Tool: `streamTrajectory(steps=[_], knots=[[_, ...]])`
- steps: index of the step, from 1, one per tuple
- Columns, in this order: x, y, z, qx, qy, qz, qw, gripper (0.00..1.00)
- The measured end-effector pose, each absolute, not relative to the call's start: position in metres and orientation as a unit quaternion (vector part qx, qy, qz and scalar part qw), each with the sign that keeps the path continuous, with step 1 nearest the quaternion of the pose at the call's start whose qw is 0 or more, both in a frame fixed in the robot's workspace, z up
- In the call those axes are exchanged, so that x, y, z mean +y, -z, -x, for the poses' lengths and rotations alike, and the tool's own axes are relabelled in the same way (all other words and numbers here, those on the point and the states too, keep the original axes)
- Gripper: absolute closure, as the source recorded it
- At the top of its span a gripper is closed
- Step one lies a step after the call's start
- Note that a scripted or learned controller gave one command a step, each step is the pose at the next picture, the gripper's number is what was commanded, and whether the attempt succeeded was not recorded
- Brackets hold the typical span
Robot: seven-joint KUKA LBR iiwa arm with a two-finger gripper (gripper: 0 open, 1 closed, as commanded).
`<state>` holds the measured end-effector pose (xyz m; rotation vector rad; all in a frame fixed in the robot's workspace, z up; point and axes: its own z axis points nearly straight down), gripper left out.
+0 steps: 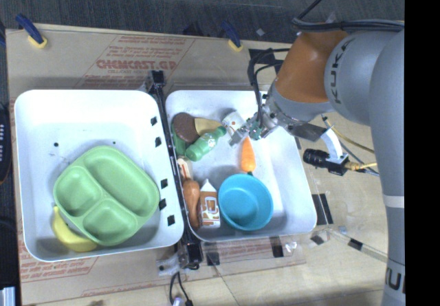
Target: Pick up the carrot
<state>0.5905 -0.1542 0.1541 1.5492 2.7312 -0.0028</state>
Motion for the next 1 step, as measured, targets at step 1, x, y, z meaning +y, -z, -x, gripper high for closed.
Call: streamTrajectory(steps=[1], knots=[[-0.1412,-0.2051,-0.5613,0.682,0.0020,-0.731,-0.001,1.00]])
